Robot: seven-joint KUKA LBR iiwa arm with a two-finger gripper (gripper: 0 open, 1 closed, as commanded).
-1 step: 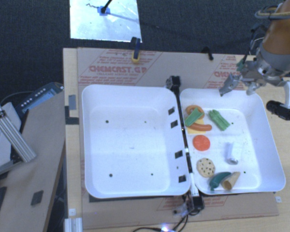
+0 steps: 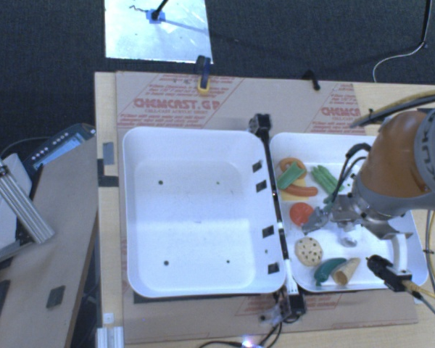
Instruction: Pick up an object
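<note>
Looks like it's in the reach-in stage over the right bin [image 2: 413,270], gripper [image 2: 320,220] at about bin level with nothing visibly held (can't tell if it's open or closed), red piece [image 2: 301,212] just left of it, cookie [image 2: 308,250] just below, so next it needs to settle on one and close.
</note>
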